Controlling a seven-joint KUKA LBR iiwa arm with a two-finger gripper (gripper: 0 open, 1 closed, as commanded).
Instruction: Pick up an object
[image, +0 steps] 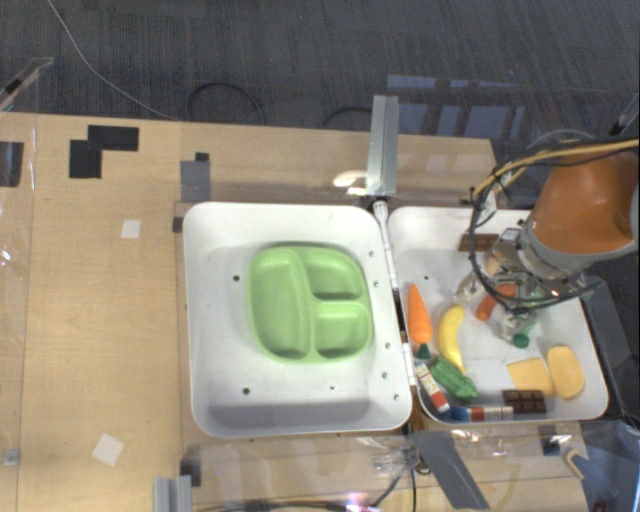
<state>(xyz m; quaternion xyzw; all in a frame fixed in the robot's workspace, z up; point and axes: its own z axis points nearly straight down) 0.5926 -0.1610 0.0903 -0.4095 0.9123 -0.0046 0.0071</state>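
My gripper (512, 312) hangs low over the middle of the right bin (592, 402), below the arm's orange band (588, 205). A small orange piece (486, 306) lies just left of it and a small green piece (520, 340) sits right beneath it. Whether either touches the gripper cannot be made out. A yellow banana (452, 336) and an orange carrot (419, 316) lie further left in the same bin.
The left bin (215, 400) holds a green divided plate (308, 302). Along the right bin's front lie a green toy (454, 380), a brown chocolate bar (525, 402), a yellow wedge (529, 375) and a yellow oval piece (567, 370). Cables (505, 175) loop behind the arm.
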